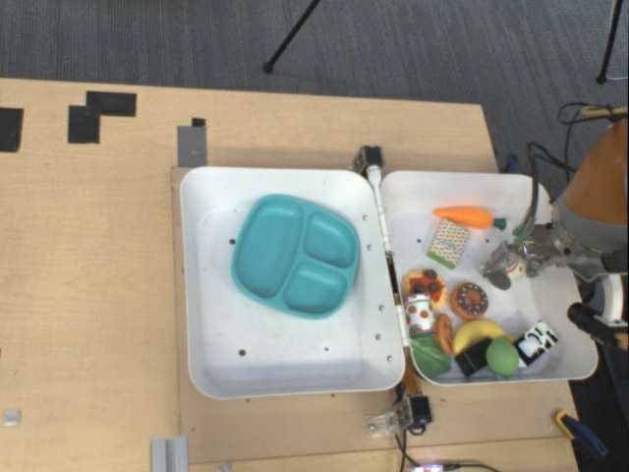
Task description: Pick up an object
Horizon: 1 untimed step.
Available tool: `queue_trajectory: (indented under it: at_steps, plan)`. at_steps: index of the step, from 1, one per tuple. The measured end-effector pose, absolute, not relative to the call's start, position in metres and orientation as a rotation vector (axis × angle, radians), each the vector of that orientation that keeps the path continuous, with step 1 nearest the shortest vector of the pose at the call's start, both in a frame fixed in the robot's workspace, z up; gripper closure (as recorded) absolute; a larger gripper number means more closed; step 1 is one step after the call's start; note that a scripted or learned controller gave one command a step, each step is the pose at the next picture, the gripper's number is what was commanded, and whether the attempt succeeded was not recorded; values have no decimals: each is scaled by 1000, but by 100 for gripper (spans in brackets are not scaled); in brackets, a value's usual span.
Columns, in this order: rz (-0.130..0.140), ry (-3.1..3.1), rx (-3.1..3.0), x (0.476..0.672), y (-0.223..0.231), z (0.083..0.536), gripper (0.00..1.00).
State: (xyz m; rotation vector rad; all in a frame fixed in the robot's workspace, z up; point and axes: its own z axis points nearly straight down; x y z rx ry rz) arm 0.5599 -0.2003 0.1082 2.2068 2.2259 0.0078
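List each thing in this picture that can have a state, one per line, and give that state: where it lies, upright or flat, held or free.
Teal divided plate: flat in the left bin, nothing in its compartments.
Carrot: lying flat near the right bin's far wall, free.
Banana: lying among the toys at the near side, free.
Gripper: over the right bin, nothing visibly between its fingers.

Arm (598, 190) cut off at right edge, only wrist end in frame. Gripper (503, 266) too small and blurred, finger state unreadable. Black cube (471, 360) partly hidden under banana (479, 334) and green ball (502, 358).
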Motion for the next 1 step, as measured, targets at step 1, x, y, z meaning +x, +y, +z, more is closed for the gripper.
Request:
queue_trajectory:
  at_steps: [1]
  plan:
    - [6,2226,2213,558,-120,184,100]
